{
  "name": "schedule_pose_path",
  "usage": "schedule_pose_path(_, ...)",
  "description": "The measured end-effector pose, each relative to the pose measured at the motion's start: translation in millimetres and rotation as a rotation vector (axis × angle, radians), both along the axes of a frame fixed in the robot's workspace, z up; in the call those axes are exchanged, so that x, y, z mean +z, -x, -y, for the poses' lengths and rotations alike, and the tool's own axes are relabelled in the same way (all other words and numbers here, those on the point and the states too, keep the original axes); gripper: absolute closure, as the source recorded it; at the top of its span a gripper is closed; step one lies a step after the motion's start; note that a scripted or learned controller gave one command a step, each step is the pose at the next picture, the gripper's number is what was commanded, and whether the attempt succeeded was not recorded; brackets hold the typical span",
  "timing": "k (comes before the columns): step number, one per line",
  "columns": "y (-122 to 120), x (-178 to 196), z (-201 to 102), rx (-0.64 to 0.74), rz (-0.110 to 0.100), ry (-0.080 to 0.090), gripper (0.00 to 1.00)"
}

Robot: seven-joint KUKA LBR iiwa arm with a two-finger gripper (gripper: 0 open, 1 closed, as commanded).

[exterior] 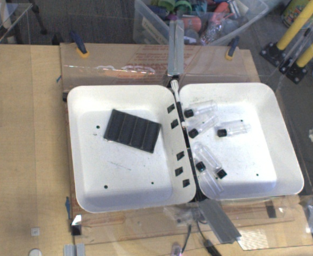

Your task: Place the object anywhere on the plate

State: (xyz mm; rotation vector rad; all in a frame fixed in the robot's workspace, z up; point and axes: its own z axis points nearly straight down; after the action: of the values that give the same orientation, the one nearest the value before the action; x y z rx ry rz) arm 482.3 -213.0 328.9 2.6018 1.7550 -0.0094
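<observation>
While the dark ridged plate (132, 131) is lying in one white bin (87, 196), you are seeing clear vials (232, 129) lying in the neighbouring bin (263, 97).

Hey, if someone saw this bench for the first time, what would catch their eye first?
Probably the dark ribbed plate, lying tilted in the left bin and stark against the white. Next, the clear vials with black caps scattered in the right bin, and the tub of colourful clutter behind the bench.

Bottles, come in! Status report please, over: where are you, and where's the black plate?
Clear bottles with black caps lying loose in right bin. Ridged black plate flat in left bin, nothing on it. Path between: just the bins' touching rims.
</observation>
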Motion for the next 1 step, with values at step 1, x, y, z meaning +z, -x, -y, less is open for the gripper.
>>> schedule_pose_path(1, -0.1, -0.1, -0.2, 0.0, 0.0, 0.0, 0.0)
